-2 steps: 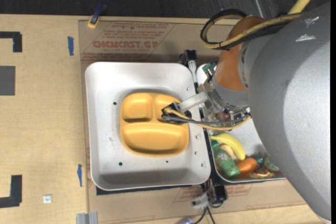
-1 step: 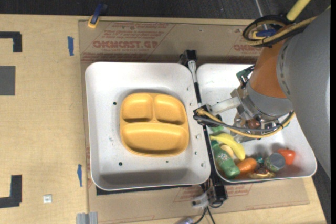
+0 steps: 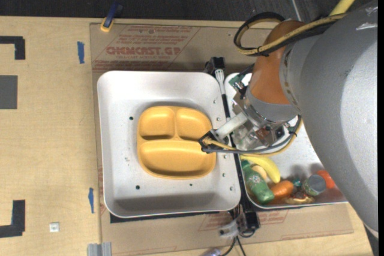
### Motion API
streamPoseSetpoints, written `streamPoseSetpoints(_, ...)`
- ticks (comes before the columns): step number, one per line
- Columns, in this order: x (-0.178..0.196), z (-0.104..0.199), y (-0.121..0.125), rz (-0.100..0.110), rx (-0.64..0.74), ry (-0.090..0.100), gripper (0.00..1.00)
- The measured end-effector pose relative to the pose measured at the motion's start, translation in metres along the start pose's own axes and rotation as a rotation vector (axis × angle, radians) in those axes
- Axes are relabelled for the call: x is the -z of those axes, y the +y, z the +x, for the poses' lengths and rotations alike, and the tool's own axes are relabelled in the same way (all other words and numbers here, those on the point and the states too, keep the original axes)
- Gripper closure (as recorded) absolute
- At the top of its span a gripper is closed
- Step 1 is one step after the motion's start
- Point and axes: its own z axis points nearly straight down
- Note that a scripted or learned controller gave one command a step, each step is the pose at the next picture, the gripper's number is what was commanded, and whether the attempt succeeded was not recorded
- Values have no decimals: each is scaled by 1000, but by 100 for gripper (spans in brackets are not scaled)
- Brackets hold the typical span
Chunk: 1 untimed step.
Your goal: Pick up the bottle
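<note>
left bin: yellow plate | right bin: banana, green bottle, arm overhead

The arm enters from the right of the camera view and occupies most of that side. The orange band sits directly above the wrist. The gripper points downward, largely hidden beneath the wrist.

My bottle is small and green, with a pale label patch near its upper end. It lies on its side in the near left corner of the right bin, just below the banana and touching an orange piece.
</note>
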Motion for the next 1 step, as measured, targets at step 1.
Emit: streamPoseSetpoints(1,0,-7,-41,3,267,-2,100)
